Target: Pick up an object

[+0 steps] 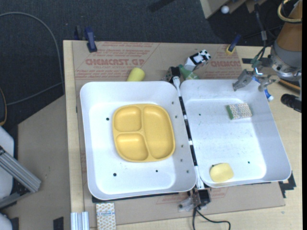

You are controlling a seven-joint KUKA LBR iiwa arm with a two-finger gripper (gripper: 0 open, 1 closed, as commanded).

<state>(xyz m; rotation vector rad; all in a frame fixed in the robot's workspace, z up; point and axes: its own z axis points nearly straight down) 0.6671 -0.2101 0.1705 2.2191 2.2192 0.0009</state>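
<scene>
In the right bin (268,143) a small rectangular green-and-tan patterned pad (239,110) lies near the far side. A pale yellow rounded lump (221,172) rests by the near rim. A yellow divided plate (143,132) lies in the middle of the left bin (96,166). My gripper (253,87) hangs over the far right corner of the right bin, just beyond and to the right of the pad. It is open, its fingers (240,83) are spread, and nothing is between them.
On the cardboard behind the bins lie a yellow cylinder (136,74) and a black-and-white object (199,58). Blue clamps (89,39) grip the board's far edge. A patterned packet (105,214) lies at the front, below the left bin.
</scene>
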